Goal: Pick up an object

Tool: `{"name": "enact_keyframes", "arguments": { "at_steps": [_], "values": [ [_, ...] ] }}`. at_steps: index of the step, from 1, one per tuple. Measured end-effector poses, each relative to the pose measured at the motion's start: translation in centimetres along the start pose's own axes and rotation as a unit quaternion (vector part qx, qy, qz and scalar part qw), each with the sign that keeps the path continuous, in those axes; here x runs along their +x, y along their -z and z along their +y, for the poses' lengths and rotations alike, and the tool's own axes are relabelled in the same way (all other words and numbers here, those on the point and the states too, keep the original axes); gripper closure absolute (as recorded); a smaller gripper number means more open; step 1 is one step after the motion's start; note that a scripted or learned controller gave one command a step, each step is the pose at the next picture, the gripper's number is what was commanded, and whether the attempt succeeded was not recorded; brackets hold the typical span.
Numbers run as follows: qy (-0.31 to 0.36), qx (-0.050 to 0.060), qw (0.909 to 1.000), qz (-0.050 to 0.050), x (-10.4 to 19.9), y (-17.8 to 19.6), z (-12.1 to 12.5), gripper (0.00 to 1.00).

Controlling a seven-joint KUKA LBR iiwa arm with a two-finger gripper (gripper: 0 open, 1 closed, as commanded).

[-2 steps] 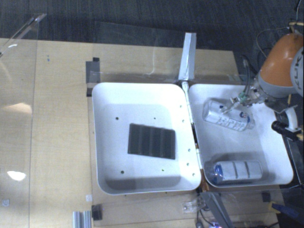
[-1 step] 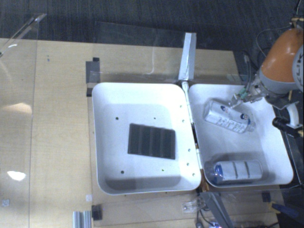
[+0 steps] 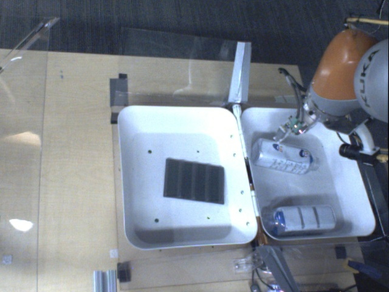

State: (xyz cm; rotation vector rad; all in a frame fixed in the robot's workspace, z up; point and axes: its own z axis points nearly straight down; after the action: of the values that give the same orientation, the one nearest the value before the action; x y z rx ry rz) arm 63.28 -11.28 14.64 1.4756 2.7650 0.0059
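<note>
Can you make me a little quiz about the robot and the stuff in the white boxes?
1. True or false: the dark ridged mat lies in the left bin.
2. How many bottles lie in the right bin? A) one B) two C) four
3. Fill in: the gripper is just above the ___ bottle.

Key:
1. True.
2. B: the upper bottle and the blue-capped bottle.
3. Upper.
</note>
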Motion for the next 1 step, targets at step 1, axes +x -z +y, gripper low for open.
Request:
{"name": "enact_keyframes", "arguments": {
  "at_steps": [1],
  "values": [
    [0.000, 0.000, 1.0000, 0.000, -0.02, 0.00, -0.02, 0.00]
  ]
}}
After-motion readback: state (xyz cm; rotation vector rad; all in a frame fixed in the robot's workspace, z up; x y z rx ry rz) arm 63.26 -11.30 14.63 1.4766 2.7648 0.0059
